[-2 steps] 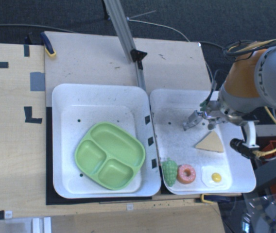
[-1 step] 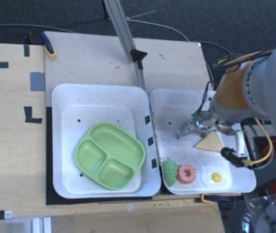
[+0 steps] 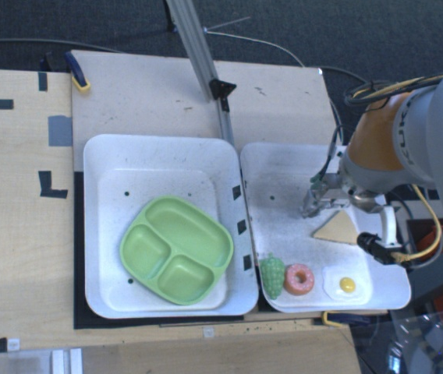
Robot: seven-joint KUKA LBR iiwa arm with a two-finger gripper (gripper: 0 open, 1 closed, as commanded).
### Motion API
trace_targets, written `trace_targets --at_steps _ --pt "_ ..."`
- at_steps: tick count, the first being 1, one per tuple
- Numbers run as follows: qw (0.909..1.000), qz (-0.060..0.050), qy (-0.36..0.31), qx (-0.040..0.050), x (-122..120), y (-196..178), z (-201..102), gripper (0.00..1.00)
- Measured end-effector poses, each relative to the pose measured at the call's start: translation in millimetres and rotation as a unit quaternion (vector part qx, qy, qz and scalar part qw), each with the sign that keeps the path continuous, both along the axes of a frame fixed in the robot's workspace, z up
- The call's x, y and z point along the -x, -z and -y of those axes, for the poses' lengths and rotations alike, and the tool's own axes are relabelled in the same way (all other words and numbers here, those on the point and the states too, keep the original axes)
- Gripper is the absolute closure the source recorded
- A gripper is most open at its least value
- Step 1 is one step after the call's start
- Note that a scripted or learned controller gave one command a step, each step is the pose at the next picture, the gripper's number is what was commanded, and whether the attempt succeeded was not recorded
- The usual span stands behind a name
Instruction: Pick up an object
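**Gripper low in the right bin, beside the wedge**

Gripper is down inside the right bin, metal fingers pointing at the floor of it, and from this angle I cannot tell whether they are spread or pressed together. Nothing shows between them. The grey arm comes in from the right, its orange band sitting just above the wrist, cables looping off behind.

Starting at the near edge of that bin: a row of three play foods lines the front wall. On the left, a green bumpy piece, tucked into the corner by the divide. Just beside it, a pink donut. Then a fried egg, white with a yellow yolk, near the front right corner.

One step back, a tan wedge lies flat on the bin floor, just right of and below the gripper, very close to it; touching or not, I cannot say.

Over in the left bin, a green divided plate with three compartments lies toward the front, turned at a slant.

Further back, a metal pole runs up from the junction of the bins, a black clamp on it. Far left corner of the bench: a blue and yellow clip.
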State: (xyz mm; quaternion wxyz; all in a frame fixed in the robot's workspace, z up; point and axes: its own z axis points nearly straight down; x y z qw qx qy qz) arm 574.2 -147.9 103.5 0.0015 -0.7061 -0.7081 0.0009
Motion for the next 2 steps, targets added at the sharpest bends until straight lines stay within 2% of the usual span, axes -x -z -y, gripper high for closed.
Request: trace_targets --at_steps 2 --pt "1.0 0.004 0.0 0.0011 -8.3 -114.7 -2.0 1.0"
